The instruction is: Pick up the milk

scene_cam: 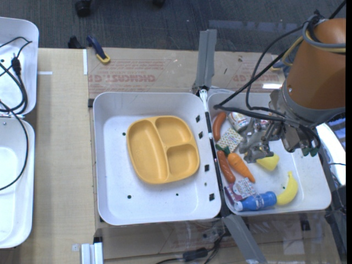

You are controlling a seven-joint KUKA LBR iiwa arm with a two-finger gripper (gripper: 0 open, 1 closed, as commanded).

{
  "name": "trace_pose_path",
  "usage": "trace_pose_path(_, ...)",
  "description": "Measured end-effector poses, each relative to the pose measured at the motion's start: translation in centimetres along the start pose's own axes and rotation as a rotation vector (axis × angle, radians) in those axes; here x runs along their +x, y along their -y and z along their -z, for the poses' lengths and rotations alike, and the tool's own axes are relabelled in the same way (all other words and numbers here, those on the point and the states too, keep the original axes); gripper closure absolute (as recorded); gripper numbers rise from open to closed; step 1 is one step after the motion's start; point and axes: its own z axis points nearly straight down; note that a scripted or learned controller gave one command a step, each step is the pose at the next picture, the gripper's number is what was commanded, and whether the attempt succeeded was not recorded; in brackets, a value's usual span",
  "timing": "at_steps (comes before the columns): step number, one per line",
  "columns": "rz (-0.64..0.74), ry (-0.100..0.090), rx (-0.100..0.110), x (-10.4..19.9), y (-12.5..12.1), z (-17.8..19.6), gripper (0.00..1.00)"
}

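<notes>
The right bin (313, 202) holds a jumble of toy food. A small white item with red print (238, 117), which looks like the milk, lies at the bin's back left, partly hidden by cables and the arm. My gripper (256, 146) hangs low over the middle of this bin, just right of and nearer than the white item. It sits between a patterned packet (231, 139) and a yellow lemon-like piece (268, 162). Nothing is visibly held in it.
A red sausage (219, 124), two carrots (240, 166), a banana (288, 190), a blue bottle (258, 201) and a wrapped snack (242, 188) crowd the right bin. The left bin (110, 197) holds a yellow divided plate (163, 148). Black cables cross above the right bin's back.
</notes>
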Motion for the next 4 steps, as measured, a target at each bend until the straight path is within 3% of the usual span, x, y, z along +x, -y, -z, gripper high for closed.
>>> trace_pose_path(1, 0.200, -0.001, -0.001, -0.7, 1.1, -6.9, 1.00)
trace_pose_path(2, 0.303, -0.001, -0.001, -0.8, -2.1, -9.3, 1.00)
trace_pose_path(3, 0.483, -0.002, -0.002, -1.8, -7.4, -13.1, 1.00)
trace_pose_path(4, 0.750, 0.000, -0.002, -1.0, 0.1, -13.1, 1.00)
